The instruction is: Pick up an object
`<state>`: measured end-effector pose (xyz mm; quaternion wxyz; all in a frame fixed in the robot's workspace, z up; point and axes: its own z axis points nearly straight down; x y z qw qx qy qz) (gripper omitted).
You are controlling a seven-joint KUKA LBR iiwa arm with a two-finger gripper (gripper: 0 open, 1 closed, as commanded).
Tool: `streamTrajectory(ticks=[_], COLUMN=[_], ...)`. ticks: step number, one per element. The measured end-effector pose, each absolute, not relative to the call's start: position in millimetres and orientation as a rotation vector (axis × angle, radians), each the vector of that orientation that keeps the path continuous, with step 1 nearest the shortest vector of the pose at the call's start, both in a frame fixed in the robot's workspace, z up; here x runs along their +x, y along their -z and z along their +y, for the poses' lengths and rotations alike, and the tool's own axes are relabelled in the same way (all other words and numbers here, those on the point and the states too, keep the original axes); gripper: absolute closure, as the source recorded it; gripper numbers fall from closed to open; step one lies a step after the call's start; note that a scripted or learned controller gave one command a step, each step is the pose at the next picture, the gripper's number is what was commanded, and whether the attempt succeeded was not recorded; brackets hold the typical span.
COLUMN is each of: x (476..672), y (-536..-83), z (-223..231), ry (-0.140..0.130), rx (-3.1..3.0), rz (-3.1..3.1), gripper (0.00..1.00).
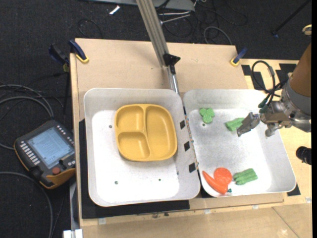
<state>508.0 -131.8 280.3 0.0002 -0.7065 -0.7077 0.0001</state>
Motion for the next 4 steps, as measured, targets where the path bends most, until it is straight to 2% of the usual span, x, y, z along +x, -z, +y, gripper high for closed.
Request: streamTrajectory(ticks=[1,4], x=[508.0,493.4], y=[-280,-146], z=[-132,-137], ry=[0.000,-0.005], rx=[-2.221,-2.220], rz=[-2.222,-2.217], gripper=[0.00,0.00])
